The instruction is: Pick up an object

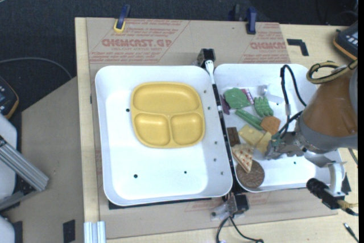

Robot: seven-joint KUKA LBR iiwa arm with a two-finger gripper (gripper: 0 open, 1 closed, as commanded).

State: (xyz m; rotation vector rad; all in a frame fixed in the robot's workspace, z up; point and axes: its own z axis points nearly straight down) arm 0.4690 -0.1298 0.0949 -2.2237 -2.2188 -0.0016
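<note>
Dark carpet lies all around a pale wooden bench [85,139], and two shallow white bins sit on it side by side. Far back, a yellow clamp [120,22] and a blue clamp [251,19] hold down a sheet of printed cardboard [142,40].

On the left, the left white bin [114,179] holds one yellow plastic plate with three sections [168,114]. The plate lies flat near the far middle of that bin.

On the right, the right white bin [296,176] has a heap of small play food along its left side. At the far end is a green leafy piece [237,99]. Closer in come a yellow cheese block [250,135], a tan slice shaped like a triangle [244,156] and a round brown cookie [252,174] at the near edge.

From the right, the grey and orange robot arm [333,114] reaches low into this bin. Its gripper [277,148] is down just beside the heap, close to the cheese block. I cannot tell how the pincer stands, because the arm hides it.

I think the job is not done yet. Nothing looks lifted, and every toy lies in the bin. Grabbing one and raising it is what is left
</note>
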